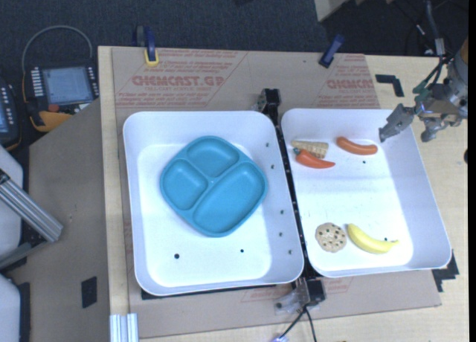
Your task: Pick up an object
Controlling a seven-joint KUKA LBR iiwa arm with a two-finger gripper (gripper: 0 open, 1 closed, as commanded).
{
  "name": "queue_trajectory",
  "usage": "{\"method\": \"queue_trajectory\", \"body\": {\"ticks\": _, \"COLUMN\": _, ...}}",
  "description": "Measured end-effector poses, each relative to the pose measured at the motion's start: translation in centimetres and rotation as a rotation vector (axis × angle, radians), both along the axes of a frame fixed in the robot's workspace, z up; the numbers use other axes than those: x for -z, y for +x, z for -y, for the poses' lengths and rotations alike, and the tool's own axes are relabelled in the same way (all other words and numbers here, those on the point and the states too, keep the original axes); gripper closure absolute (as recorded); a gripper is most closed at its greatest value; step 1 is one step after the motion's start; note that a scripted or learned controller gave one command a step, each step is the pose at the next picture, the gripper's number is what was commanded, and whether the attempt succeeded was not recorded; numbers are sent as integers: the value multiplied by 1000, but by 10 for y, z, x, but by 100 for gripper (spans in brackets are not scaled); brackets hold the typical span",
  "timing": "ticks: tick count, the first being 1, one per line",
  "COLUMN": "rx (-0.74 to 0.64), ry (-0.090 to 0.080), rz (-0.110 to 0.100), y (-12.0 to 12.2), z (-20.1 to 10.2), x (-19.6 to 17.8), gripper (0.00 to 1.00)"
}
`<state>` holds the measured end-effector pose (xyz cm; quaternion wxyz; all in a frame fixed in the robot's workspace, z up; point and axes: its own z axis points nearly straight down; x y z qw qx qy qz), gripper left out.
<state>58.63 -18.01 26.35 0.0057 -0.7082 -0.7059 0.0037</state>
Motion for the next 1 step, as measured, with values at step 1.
{"method": "queue_trajectory", "body": {"ticks": 1, "rx": -4, "ry": -3, "rz": 12, "y": 2, "z": -1, "x": -7, "gripper": 0}}
